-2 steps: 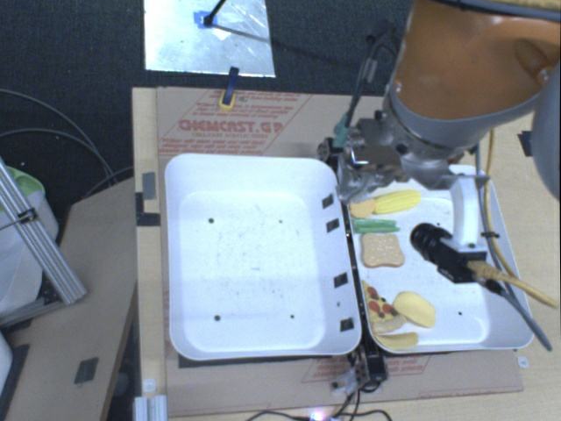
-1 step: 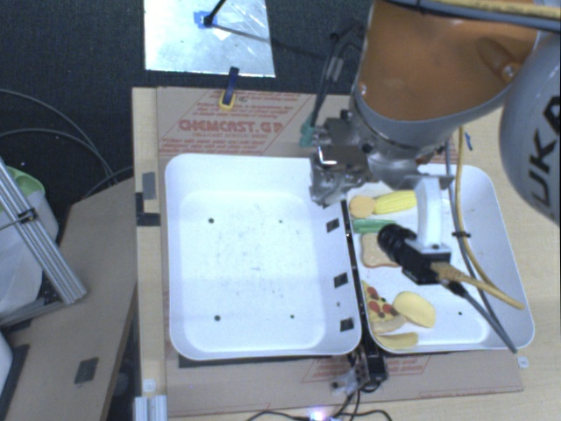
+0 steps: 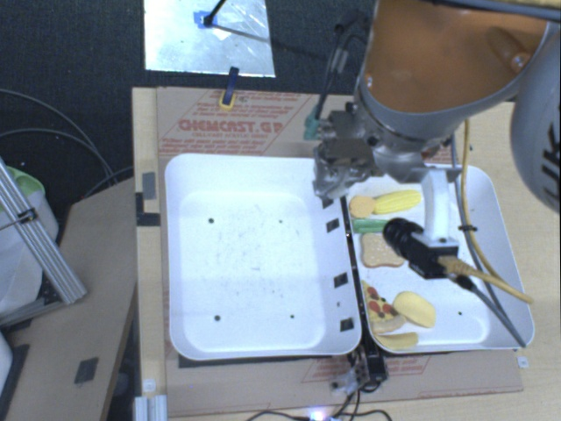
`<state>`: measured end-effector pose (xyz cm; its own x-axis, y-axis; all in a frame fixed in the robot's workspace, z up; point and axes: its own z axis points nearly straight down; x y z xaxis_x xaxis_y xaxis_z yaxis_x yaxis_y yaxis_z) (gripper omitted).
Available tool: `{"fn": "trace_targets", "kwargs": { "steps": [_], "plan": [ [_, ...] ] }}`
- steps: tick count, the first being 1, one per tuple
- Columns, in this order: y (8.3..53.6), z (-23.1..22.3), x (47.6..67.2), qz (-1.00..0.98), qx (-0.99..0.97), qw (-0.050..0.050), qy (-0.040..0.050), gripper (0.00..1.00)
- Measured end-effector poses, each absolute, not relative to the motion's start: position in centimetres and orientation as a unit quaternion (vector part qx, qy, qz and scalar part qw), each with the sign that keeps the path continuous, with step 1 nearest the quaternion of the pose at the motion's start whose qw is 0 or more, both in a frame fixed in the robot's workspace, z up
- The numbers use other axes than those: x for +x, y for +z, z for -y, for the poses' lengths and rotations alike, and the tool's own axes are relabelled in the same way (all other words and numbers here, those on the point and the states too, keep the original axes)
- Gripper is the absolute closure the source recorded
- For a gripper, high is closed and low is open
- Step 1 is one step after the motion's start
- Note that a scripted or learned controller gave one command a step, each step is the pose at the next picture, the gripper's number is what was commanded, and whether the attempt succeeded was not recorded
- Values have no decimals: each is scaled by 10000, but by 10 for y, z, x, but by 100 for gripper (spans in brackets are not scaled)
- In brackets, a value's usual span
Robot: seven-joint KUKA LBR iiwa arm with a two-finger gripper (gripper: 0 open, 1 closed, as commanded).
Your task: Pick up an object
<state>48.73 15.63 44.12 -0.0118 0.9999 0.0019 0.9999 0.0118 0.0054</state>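
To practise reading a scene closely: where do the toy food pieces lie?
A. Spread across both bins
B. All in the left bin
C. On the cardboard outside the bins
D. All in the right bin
D: the corn cob, bread slice and other food pieces all lie in the right bin; none lie in the left bin.

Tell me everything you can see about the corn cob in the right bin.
The corn cob is a small yellow toy-like piece, plastic by its look, with a ribbed kernel texture. It lies flat on its side, long axis running roughly left to right, near the back of the right bin. Its left end sits against a round tan piece, and a green piece lies just in front of it. The arm's wrist hangs just above and behind it.
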Motion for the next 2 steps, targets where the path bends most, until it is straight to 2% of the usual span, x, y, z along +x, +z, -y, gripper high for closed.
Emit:
{"fn": "trace_targets", "kwargs": {
  "steps": [2],
  "plan": [
    [463, -157, 488, -7160, 6981, 22, 47, 100]
  ]
}}
